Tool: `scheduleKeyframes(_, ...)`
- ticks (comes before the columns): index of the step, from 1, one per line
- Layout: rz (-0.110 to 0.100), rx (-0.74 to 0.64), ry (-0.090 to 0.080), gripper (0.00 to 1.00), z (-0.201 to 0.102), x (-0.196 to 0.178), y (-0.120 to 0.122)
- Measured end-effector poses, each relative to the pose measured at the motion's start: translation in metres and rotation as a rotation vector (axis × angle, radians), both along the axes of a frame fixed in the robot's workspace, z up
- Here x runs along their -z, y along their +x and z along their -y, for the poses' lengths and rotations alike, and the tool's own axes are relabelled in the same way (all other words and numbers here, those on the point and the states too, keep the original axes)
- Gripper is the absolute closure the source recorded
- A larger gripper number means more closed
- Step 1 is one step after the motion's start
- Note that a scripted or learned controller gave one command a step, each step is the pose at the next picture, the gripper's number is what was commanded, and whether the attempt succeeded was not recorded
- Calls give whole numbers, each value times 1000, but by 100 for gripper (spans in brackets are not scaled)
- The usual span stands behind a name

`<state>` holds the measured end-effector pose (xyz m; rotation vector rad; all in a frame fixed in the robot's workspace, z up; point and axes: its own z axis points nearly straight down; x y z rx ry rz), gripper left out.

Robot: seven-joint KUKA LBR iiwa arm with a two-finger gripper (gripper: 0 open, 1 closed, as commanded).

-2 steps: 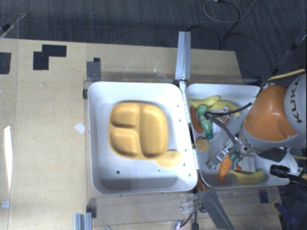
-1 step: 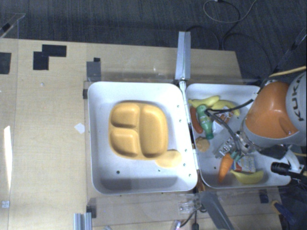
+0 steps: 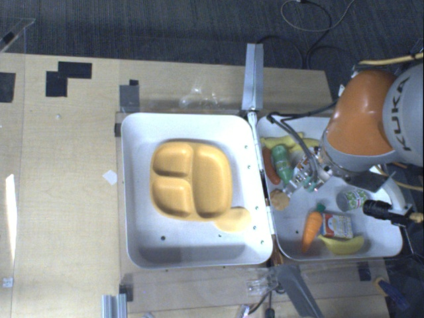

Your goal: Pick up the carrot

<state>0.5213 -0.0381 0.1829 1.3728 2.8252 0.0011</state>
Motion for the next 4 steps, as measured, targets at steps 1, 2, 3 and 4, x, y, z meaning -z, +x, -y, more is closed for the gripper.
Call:
scheduleKeyframes(1, -1, 0, 0, 0, 0, 0, 0)
scheduleKeyframes(2, -3, 91, 0, 0, 59, 68, -16)
scheduleKeyframes(3, 2, -446, -1, 0, 12, 0, -32)
scheduleKeyframes(4, 1, -469, 0, 0, -8, 0, -17)
